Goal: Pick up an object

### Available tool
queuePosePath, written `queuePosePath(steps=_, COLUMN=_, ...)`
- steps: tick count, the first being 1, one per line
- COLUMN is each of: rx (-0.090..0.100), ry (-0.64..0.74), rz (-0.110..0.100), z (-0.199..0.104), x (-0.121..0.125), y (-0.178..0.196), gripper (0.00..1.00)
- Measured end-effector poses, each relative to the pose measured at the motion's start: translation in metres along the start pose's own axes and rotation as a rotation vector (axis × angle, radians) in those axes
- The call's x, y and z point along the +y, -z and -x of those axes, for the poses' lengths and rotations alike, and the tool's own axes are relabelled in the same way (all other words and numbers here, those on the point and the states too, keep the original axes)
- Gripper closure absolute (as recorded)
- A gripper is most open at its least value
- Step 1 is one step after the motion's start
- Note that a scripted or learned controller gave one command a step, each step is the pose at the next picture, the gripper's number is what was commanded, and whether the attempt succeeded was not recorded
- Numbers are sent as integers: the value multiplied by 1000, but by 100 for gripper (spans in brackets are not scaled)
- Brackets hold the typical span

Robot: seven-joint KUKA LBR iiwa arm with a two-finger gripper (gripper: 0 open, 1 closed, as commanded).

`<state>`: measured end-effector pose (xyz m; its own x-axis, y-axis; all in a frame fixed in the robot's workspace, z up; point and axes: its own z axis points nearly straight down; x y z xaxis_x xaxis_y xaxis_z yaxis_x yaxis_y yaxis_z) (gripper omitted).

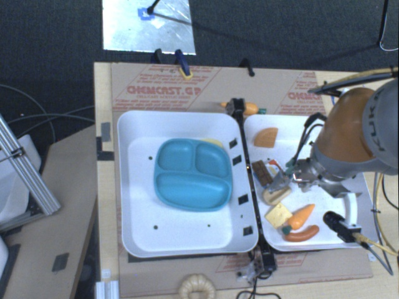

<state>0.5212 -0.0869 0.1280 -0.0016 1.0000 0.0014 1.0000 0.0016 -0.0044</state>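
Left bin: one blue divided plate, nothing else to count.

Right bin: six food pieces, by my count. One orange wedge at the far end, one dark brown bar, one tan bread-like piece, one yellow cheese block, one carrot, one sausage.

Gripper hangs low between the bar and the bread piece; jaws look parted, nothing between them, though the view is blurred here.

Risk: the pieces lie crowded. Closing here could pinch two at once, or nudge the bread aside and close on air.
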Motion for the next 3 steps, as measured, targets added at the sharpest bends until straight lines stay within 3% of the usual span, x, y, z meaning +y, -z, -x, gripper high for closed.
queuePosePath(steps=1, rx=-1, ry=-1, rz=4, z=0, x=0, y=-45, gripper=0)
queuePosePath(steps=2, rx=-2, ry=-2, rz=7, z=0, x=1, y=-33, gripper=100)
queuePosePath(steps=3, rx=-2, ry=2, rz=12, z=2, x=4, y=31, gripper=100)
